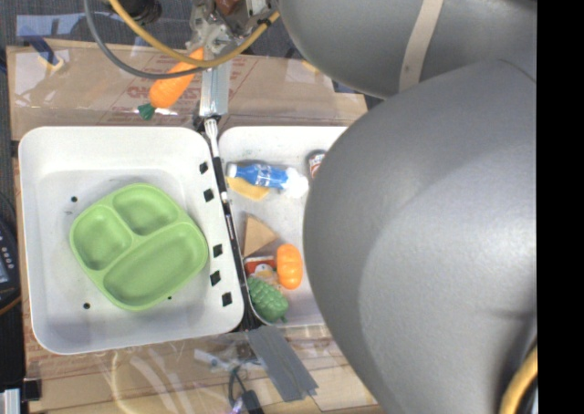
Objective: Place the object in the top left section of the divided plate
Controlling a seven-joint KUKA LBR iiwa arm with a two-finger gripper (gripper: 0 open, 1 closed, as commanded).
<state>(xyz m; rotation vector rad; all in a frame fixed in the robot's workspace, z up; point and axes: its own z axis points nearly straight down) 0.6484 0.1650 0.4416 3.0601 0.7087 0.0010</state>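
Note:
A green divided plate (137, 243) with three sections lies in the left white bin (36, 221). My gripper (208, 46) is high up past the far rim, above the gap between the two bins. An orange toy carrot (172, 84) with a green stem end hangs slantwise from the fingers, its narrow end pinched between them. The carrot is over the cardboard behind the left bin, well away from the plate.
The right bin (274, 143) holds a blue bottle (260, 173), a yellow piece (248, 189), a brown wedge (258, 234), a small orange fruit (289, 266) and a green knobbly item (267, 301). The bulky grey arm (429, 221) covers that bin's right half.

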